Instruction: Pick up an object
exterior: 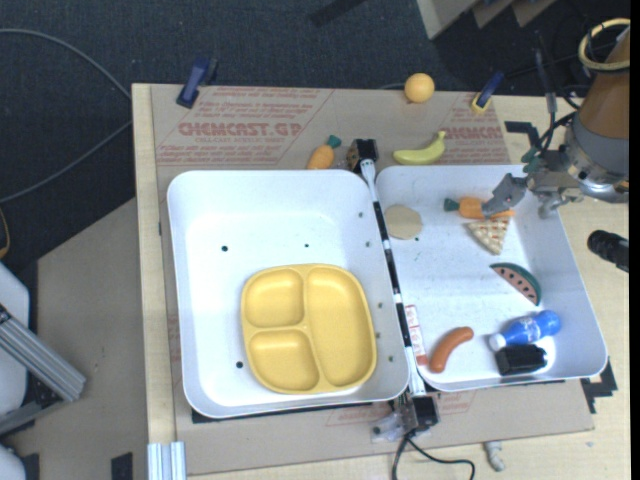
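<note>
1. Reaching in from the right, the grey arm (600, 138) hangs its tool (505, 200) over the back of the right bin (580, 268).
2. I cannot tell if the tool is open or closed, and I cannot tell if it has hold of anything.
3. The tool sits right by a toy carrot (466, 206) and a toy pizza slice (490, 233), near the far wall of the right bin.
4. A round tan cookie (404, 222) lies at the left side of that bin, near the wall between the bins.
5. A toy watermelon slice (517, 280) lies by the right side.
6. At the front of the right bin are a toy sausage (449, 347), a blue bottle (525, 329) and a black block (522, 359) just beside the bottle.
7. The left bin (200, 228) holds a yellow plate (308, 327) with three parts.
8. Behind the bins, on the surface (250, 128), lie a toy banana (421, 149), a small orange toy (322, 156) and an orange ball (420, 88).
</note>
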Motion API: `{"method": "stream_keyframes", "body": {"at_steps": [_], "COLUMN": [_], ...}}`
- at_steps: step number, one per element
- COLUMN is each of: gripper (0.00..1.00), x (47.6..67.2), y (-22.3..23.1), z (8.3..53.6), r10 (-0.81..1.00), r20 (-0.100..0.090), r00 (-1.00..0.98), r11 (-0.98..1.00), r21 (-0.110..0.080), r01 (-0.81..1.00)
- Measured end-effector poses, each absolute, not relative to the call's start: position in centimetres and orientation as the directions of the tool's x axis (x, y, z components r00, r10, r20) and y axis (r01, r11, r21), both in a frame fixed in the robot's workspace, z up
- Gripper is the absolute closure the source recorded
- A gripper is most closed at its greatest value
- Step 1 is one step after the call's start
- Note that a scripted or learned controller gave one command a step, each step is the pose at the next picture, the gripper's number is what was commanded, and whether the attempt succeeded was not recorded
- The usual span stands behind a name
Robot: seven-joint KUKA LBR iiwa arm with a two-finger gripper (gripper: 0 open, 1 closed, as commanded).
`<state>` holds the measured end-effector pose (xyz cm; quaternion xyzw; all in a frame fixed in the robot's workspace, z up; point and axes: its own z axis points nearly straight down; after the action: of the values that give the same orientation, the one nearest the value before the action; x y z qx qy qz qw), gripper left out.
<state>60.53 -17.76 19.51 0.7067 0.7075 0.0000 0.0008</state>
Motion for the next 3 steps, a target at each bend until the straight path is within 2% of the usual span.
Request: {"method": "stream_keyframes", "body": {"at_steps": [1,2,3], "gripper": [0.0,0.0,0.0], "x": [63.8,62.3,66.4], "y": [-19.4,-21.3,-14.9], "z": [14.4,8.4,8.2], "r10": [1.0,1.0,1.0], "r20": [-0.001,0.005,0.004], "r00": [0.0,-0.002,-0.002], "r11": [0.0,0.002,0.002], "r21": [0.001,-0.003,-0.016], "r01": [1.0,1.0,1.0]}}
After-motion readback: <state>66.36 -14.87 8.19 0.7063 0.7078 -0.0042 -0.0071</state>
